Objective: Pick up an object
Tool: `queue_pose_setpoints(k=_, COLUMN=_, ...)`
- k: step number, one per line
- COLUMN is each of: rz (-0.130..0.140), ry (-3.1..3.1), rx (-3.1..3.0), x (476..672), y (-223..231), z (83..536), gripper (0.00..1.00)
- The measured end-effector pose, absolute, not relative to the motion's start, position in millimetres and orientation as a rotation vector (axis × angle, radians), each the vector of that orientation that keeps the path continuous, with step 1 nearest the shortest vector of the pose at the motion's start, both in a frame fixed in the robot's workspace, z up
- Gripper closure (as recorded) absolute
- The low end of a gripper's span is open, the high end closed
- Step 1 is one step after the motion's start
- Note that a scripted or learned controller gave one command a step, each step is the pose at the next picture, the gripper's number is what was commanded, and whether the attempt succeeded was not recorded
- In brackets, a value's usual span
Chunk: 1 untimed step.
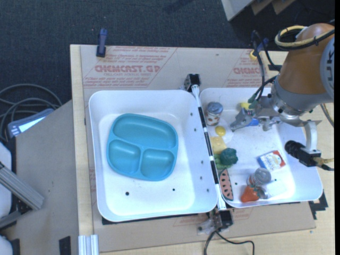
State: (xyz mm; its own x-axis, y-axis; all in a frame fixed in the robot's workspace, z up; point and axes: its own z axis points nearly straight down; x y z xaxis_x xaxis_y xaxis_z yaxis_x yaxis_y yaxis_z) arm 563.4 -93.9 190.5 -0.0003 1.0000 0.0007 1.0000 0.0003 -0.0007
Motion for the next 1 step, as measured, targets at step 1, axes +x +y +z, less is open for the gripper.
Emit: queue_pose_setpoints(k=1, rz=-0.001, ry=-2.222, rx=-2.224, x=625.3, y=-126.2, z=85.1, gripper=0.0)
